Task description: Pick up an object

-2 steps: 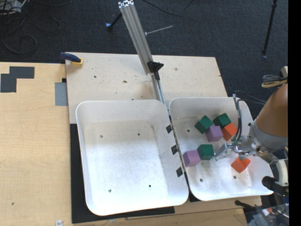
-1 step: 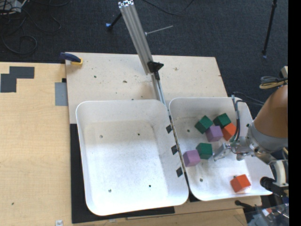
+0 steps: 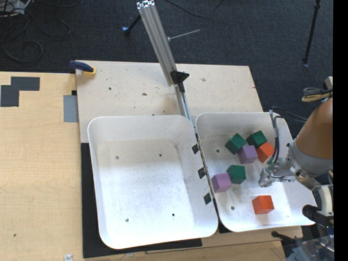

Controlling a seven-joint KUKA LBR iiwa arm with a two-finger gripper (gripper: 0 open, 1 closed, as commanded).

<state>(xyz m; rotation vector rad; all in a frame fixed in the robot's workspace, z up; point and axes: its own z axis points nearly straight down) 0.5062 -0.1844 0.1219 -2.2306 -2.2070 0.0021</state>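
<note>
End effector low inside right bin, near its right wall, metal fingers pointing left; too small and blurred to tell if spread or pressed together, nothing visibly pinched. Arm comes in from right, orange band above wrist.

Blocks, all in right bin:
- orange block just below end effector, apart from it
- second orange block just above end effector, touching purple block
- green block behind that orange one
- another green block left of the purple
- third green block mid-bin, left of end effector, beside second purple block near the divider

Left bin beside it, rims touching. Both bins on counter. Slanted aluminium rail runs down to bin junction. Blue-yellow clamp at counter's back-left corner.
</note>
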